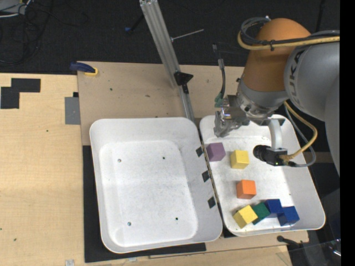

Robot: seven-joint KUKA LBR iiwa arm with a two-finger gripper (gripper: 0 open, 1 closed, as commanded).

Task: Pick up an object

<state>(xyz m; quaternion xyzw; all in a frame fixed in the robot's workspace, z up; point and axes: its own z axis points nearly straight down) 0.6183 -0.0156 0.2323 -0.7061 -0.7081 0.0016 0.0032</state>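
where the bench runs left, the left bin (147,187) sits flat beside the right bin (310,218), their inner rims touching. just inside the right bin's left wall lies a purple cube (215,151), apart from a yellow cube (240,159) to its right. an orange cube (246,189) lies below these. near the front wall cluster a second yellow block (244,216), a green block (260,211) and blue blocks (281,211). gripper (224,124) hangs above the purple cube, gripping nothing; open or clenched cannot be determined.
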